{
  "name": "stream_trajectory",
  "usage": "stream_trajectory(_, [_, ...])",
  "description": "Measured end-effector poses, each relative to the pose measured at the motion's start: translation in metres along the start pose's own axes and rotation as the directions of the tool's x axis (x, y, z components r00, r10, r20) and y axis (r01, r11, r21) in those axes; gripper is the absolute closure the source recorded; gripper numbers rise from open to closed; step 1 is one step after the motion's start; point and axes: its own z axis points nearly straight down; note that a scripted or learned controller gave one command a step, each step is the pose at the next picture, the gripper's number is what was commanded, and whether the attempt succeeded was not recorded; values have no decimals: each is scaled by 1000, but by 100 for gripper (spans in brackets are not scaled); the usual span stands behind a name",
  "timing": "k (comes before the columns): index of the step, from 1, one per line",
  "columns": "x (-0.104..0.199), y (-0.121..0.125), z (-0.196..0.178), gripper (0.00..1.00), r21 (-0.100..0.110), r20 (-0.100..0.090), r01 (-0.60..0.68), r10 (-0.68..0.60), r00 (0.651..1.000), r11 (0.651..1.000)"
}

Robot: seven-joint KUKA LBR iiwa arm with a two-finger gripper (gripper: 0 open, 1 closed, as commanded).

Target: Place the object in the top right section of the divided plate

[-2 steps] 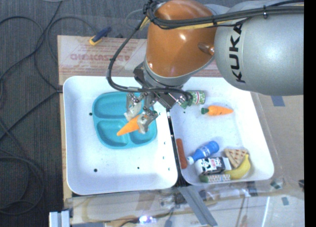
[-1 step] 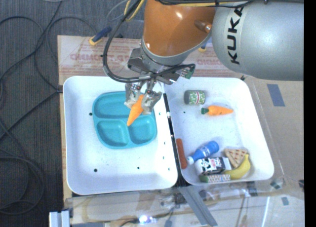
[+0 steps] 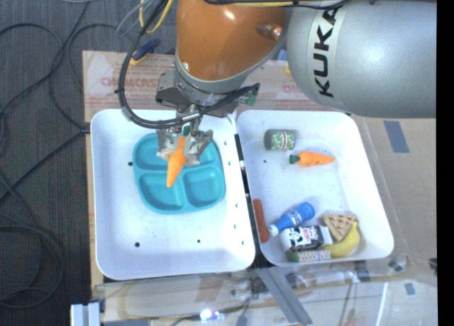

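1. The grey arm [image 3: 362, 37] with its orange band [image 3: 223, 20] looms nearest the camera, reaching in from the right over the left bin [image 3: 113, 246].
2. Its end effector [image 3: 183, 142] pinches a toy carrot [image 3: 175, 164] between its fingers.
3. The carrot hangs tilted over the far middle of the blue divided plate [image 3: 206, 190].
4. The right bin [image 3: 369, 176] holds a second carrot [image 3: 312, 159] and a can [image 3: 280, 139].

The brown, cardboard-covered bench [image 3: 106, 80] bore two shallow white plastic bins side by side — the left bin [image 3: 113, 239] and the right bin [image 3: 369, 197], their inner rims touching. Black cables [image 3: 28, 176] trailed over the dark floor beside it.
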Motion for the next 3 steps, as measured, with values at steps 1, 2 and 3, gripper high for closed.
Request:
stream_trajectory(1, [57, 58, 32, 100, -2, -2, 58, -58, 998, 998])
stream_trajectory(2, [16, -7, 35, 100, -2, -1, 230, -230, 973, 973])
stream_trajectory(3, [-22, -89, 99, 100, -1, 3, 637, -637, 771, 771])
